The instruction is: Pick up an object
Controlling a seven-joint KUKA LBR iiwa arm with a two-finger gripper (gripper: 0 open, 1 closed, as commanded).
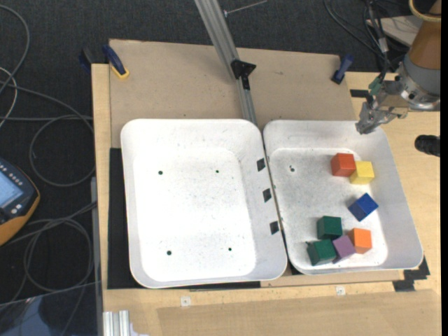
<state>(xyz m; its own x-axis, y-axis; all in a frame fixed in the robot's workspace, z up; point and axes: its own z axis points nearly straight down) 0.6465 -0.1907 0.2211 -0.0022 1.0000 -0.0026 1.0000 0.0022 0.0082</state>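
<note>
Red block and yellow block touching, near right bin's far edge; blue mid-bin, apart. Green, green, purple, orange crowded against near rim. Gripper above far rim, grasping nothing; finger spread unclear. Left bin alongside.

Bright, even overhead light, soft faint shadows, mild glare on the white bins, slightly grainy.

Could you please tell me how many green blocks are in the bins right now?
2, both in the right bin, near its front edge: one green block sits just behind the other green block, which touches the purple block. None seems hidden.
</note>
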